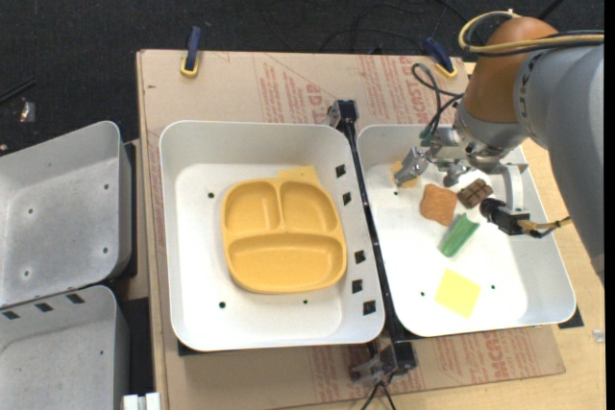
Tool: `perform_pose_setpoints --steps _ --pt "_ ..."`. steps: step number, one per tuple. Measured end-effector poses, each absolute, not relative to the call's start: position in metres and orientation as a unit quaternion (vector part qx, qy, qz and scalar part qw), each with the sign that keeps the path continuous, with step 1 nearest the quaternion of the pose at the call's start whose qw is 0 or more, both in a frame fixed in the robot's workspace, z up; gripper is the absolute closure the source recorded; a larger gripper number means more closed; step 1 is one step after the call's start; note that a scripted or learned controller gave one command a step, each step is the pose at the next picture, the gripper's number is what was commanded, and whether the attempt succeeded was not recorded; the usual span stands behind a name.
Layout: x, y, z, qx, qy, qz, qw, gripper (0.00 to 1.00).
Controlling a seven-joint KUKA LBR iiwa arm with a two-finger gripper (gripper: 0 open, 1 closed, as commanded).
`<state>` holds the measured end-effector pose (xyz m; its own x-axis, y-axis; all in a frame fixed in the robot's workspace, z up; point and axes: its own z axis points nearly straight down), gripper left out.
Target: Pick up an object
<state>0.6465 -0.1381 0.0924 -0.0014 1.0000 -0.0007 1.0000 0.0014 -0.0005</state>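
Left bin (192, 235): shallow, white, on the left half of the bench; its right wall lies against the right bin.
Yellow tray (284, 235): three compartments, flat on the floor of the left bin, near the centre and slightly toward the far wall. A pale yellow flat piece (300, 175) shows at its far edge, partly under it.
Right bin (538, 302): shallow, white, holds all loose objects listed below.
Gripper (415, 164): in the far left corner of the right bin, low over the floor. The metal fingers point toward the left wall; at this resolution I cannot tell whether they are apart or together. A small yellowish item (397, 174) sits at the tips, possibly touching them; no grasp can be confirmed.
Orange-brown block (438, 204): on the bin floor, just right of the gripper and nearer the front.
Dark brown piece (472, 193): just beside the orange-brown block, on its right, close under the wrist.
Green bar (458, 235): lies at a slant, near the centre of the bin floor, just in front of the orange-brown block.
Yellow square (458, 292): flat, toward the front wall, apart from the green bar.
Arm (557, 101): grey with an orange band, enters over the far right corner of the right bin.
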Motion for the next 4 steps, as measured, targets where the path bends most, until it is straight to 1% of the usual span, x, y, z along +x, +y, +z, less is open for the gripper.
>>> perform_pose_setpoints --steps 1,2,4 --pt "0.647 -0.138 0.103 0.707 0.708 0.0002 0.001 1.0" --pt "0.653 -0.138 0.167 0.706 0.708 0.0019 0.003 1.0" --pt "0.659 -0.137 0.258 0.706 0.708 0.0018 0.003 1.0"
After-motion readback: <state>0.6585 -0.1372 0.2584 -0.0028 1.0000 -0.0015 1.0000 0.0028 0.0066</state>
